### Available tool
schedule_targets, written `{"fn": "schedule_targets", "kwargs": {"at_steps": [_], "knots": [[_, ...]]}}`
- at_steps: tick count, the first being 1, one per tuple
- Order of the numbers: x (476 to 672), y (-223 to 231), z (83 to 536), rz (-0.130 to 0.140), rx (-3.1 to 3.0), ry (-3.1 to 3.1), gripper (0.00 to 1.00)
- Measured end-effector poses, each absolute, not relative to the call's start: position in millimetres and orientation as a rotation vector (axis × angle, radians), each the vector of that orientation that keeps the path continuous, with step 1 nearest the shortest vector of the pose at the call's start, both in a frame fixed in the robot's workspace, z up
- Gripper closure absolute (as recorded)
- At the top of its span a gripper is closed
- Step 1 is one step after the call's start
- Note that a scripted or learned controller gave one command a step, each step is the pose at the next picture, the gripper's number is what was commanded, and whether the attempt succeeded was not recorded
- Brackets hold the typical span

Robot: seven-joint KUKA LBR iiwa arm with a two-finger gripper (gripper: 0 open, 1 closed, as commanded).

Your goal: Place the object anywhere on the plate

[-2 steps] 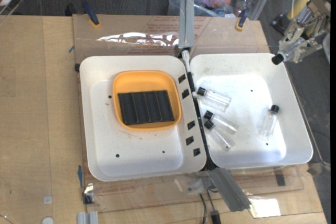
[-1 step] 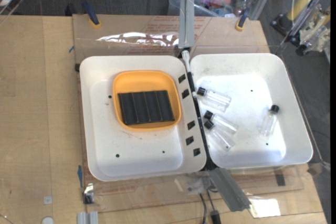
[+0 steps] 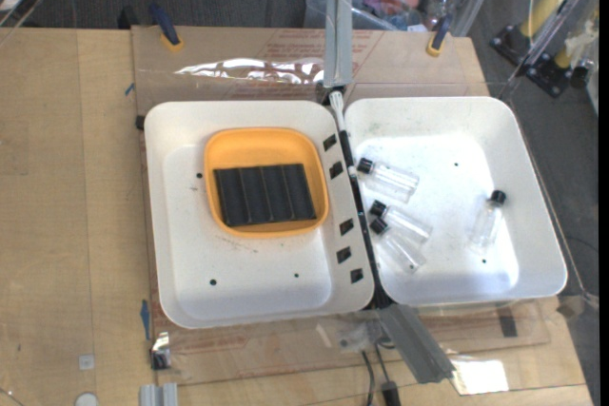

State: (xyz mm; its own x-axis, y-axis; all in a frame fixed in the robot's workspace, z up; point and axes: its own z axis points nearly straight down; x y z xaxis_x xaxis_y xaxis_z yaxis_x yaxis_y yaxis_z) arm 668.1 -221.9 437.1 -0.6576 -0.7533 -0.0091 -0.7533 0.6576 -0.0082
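While the plate (image 3: 221,152) is sitting in the left bin (image 3: 247,285) with a black ribbed block (image 3: 264,195) lying on it, four clear vials (image 3: 388,179) are lying in the right bin (image 3: 447,133), three near the divider (image 3: 344,204) and one well apart.

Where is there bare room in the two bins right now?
Left white bin: bare floor in front of the orange square plate, whose middle holds a black ribbed slab. Right white bin: bare middle, between the three clear black-capped vials by the divider and the lone vial near the right wall.
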Motion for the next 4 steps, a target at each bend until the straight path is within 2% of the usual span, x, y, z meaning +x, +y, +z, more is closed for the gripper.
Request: {"fn": "schedule_targets", "kwargs": {"at_steps": [1, 4], "knots": [[668.1, -221.9, 436.2, -0.006, -1.821, 2.547, 1.00], [668.0, -213.5, 435.1, -0.004, -2.686, 1.615, 1.00]]}}
